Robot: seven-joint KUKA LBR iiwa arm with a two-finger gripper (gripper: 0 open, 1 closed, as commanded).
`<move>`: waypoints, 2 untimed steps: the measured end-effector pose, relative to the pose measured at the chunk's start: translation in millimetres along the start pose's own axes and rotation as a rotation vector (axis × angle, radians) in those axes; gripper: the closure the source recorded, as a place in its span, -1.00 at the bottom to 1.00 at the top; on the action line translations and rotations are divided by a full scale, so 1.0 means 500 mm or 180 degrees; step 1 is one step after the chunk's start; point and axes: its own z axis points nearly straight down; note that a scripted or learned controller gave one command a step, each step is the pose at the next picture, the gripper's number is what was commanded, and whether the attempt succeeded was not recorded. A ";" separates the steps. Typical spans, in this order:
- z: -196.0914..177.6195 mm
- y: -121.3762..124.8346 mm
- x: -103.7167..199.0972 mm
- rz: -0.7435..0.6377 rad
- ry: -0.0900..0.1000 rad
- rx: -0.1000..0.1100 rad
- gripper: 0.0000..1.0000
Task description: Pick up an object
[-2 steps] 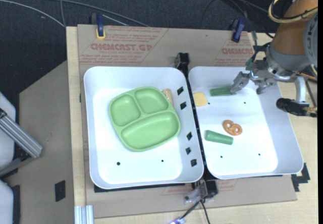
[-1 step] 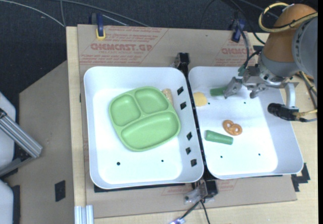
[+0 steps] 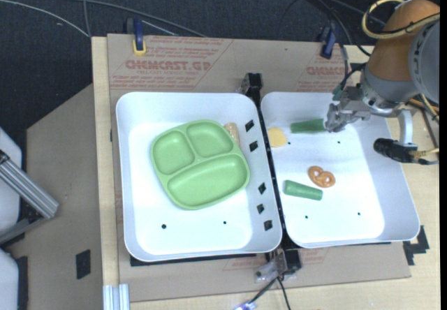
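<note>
Nearest the camera, the front rims of both bins sit on the counter (image 3: 188,270). In my right bin (image 3: 380,218) the front stretch from 5 to 7 o'clock is bare white floor, the widest open room I have. Just beyond it, left of centre, lies a green piece (image 3: 302,190), and touching close at its 1 o'clock a pretzel (image 3: 321,176). Farther back, at about 10 o'clock near the divider between the bins, is a yellow piece (image 3: 277,137).

The left bin (image 3: 140,218) holds a green tray (image 3: 201,163) across its middle, with a tan piece (image 3: 231,134) against the tray's 2 o'clock edge; bare floor lies along that bin's front.

Farthest, at the right bin's 12 o'clock, my jaws (image 3: 337,122) hang low over the back rim. A green stick (image 3: 306,127) lies at their 9 o'clock, its right end meeting them. Whether they are parted or closed I cannot tell.
</note>
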 end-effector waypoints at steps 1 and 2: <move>-0.106 0.008 0.020 0.0002 -0.0003 -0.0004 1.00; -0.193 0.019 0.017 0.0002 -0.0005 -0.0008 1.00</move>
